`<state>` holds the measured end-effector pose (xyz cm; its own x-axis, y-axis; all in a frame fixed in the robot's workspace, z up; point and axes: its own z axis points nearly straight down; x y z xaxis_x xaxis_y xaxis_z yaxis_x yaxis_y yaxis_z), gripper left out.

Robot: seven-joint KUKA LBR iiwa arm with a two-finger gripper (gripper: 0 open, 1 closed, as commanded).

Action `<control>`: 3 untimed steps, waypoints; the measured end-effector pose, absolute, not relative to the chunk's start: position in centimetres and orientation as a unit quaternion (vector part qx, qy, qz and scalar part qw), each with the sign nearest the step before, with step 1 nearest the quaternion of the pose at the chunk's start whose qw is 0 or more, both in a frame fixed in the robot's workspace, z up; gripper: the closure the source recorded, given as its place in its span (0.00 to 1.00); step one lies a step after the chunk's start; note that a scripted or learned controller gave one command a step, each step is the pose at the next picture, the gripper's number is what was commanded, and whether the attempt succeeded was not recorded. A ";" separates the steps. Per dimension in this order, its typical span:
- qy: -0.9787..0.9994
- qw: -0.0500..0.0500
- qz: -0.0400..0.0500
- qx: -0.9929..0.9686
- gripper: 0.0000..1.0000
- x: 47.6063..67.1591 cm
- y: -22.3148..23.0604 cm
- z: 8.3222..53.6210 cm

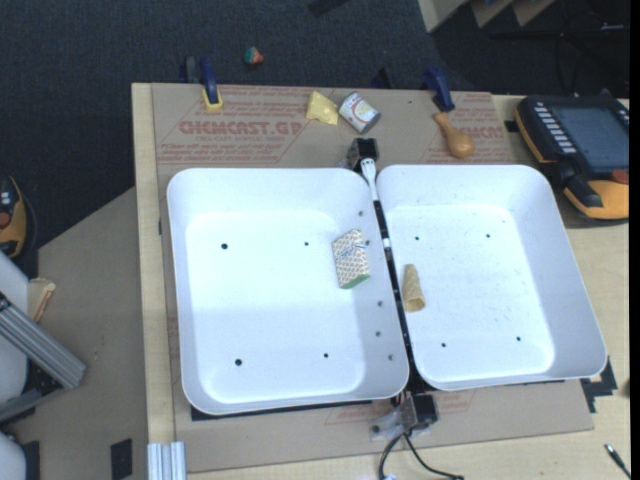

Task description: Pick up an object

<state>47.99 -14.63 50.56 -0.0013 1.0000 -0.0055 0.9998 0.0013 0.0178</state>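
Cannot tell the state of the tool, whether spread or pressed together. On the bench (pixel 150 268), two shallow white bins side by side, meeting along their inner walls. In the view's left bin (pixel 260 308), close to its right wall and a little beyond the middle, a small green-and-white patterned packet (pixel 350 258), lying flat and slightly tilted. In the view's right bin (pixel 490 288), tight against its left wall, a short tan roll (pixel 412 287), lengthwise along that wall. Packet and roll near each other, parted by the two rims; both resting on the bin floors, neither lifted. Beyond the bins, on the brown board with red lettering: a yellow wedge (pixel 322 108), just beside it a small white box (pixel 359 112), and further to the view's right a brown pear-shaped piece (pixel 455 137). At the board's far edge, two blue clamps (pixel 210 81), well apart. At the view's right, a black handheld panel (pixel 580 143) with orange trim. On the dark carpet past the bench, a tiny red-and-green thing (pixel 254 56)
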 end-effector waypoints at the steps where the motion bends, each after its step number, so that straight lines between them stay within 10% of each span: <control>1: 0.710 -0.004 -0.002 0.704 1.00 48.9 -6.1 42.0; 2: 0.704 0.008 0.003 0.710 1.00 47.9 -16.1 53.0; 3: 0.711 -0.006 -0.003 0.703 1.00 52.6 -5.3 38.9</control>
